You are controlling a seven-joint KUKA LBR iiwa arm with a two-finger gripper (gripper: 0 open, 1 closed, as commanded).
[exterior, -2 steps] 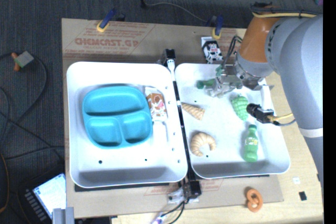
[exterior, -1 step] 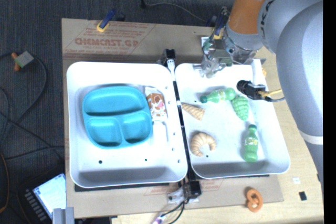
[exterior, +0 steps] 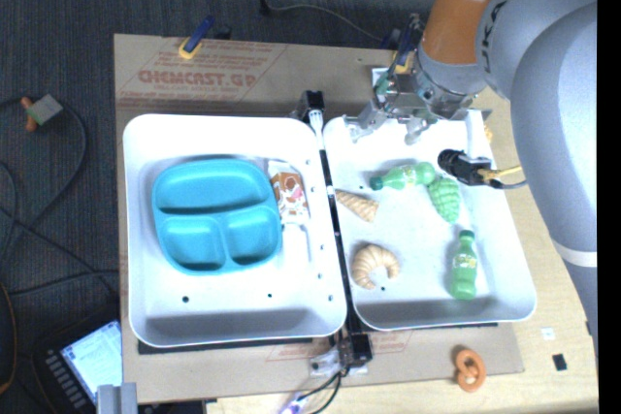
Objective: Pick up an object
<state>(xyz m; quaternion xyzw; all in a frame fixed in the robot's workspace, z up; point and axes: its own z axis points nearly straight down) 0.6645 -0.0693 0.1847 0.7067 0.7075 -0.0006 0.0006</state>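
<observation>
The gripper [exterior: 396, 123] hovers at the right bin's [exterior: 514, 301] far edge, seemingly spread and empty; next, descend onto the green bottle [exterior: 406, 176].

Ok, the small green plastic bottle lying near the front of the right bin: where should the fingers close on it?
Grip the small green plastic bottle across its body, near the label, coming straight down. It lies flat, its long axis running roughly front to back, so the fingers should probably close from its left and right sides. It has bare white bin floor on either side.
</observation>
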